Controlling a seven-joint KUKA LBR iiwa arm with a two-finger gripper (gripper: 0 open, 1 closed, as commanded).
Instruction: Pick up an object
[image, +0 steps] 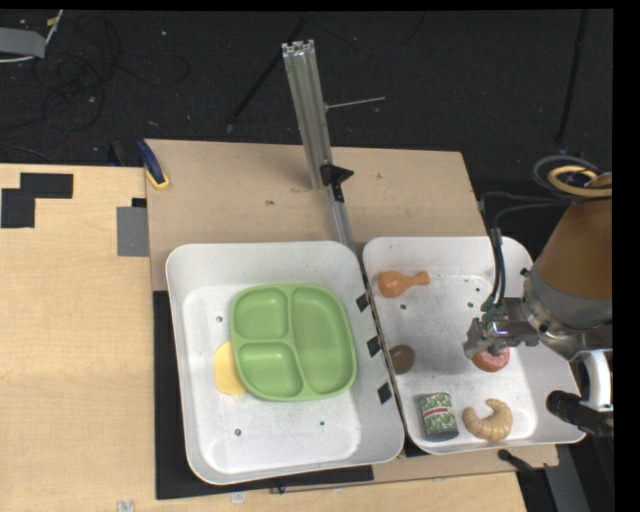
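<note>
A: Where's your gripper (487, 340)?

B: Low in the right bin (450, 290), right over a small red rounded object (491, 359). You can't tell whether it's open or clenched.

A: Risk?

B: That smooth round piece may roll off your closing grip. The ridged croissant-shaped toy (489, 419) and the green can (437, 414) lie near.
</note>
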